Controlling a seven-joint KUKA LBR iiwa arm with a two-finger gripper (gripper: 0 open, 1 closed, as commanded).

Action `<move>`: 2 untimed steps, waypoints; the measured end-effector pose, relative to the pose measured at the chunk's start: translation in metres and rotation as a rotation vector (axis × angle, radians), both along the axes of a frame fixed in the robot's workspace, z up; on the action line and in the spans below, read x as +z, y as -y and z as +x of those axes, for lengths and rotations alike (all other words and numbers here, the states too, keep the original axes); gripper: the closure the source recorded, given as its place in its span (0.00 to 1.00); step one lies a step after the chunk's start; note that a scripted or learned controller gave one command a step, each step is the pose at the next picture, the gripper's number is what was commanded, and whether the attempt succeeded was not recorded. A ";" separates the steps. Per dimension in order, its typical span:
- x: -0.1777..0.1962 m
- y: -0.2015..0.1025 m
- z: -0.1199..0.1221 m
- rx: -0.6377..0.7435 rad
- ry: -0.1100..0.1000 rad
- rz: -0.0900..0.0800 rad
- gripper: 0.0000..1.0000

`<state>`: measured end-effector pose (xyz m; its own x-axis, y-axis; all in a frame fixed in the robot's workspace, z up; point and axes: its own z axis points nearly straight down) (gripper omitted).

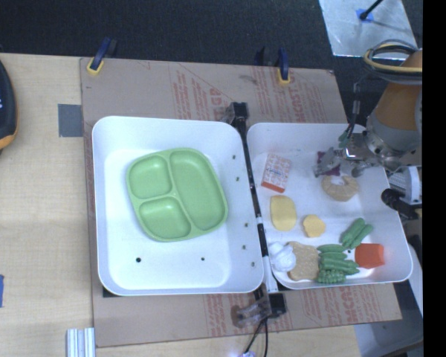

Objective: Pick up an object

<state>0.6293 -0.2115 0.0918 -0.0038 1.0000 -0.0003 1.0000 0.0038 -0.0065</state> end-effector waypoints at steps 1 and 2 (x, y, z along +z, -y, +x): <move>0.001 0.000 0.028 0.001 0.007 -0.001 0.00; 0.000 0.000 0.017 -0.001 0.001 0.000 0.00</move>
<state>0.6461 -0.2120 0.0920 -0.0030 1.0000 -0.0002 1.0000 0.0030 -0.0051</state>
